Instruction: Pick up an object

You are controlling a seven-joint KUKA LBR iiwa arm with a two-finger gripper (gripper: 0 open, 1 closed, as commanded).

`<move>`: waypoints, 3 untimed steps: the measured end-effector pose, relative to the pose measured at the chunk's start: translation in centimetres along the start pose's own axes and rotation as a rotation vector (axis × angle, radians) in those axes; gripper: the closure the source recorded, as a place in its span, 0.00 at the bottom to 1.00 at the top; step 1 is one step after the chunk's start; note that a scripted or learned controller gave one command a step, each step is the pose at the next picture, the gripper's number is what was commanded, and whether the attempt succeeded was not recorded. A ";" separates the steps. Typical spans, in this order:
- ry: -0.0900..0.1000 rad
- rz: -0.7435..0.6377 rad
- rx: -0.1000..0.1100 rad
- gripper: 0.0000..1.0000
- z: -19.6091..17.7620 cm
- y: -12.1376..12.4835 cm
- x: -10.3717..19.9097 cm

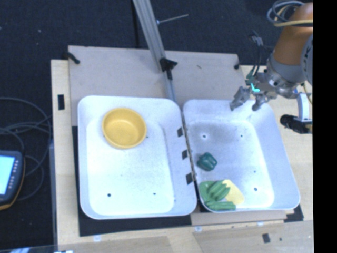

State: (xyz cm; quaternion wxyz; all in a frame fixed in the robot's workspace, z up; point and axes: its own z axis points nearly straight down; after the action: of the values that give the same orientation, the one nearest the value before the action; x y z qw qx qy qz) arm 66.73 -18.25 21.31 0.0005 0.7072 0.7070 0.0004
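A yellow bowl sits upright in the far left part of the left bin. In the right bin a small dark green pepper-like object lies near the left wall. Closer to the front, a bunch of green pods rests against a yellow object. My gripper hangs open above the right bin's far edge, well away from those objects, with nothing between its fingers.
A metal pole slants up from behind the bins. The bins stand on a tan board. A handheld screen and cables lie off the bench at the left.
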 end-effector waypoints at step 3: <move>0.000 0.000 0.005 0.00 11.3 0.4 -0.1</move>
State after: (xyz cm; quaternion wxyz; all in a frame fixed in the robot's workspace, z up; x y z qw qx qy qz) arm 67.15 -18.35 9.99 -0.0014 0.7071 0.7072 -0.0013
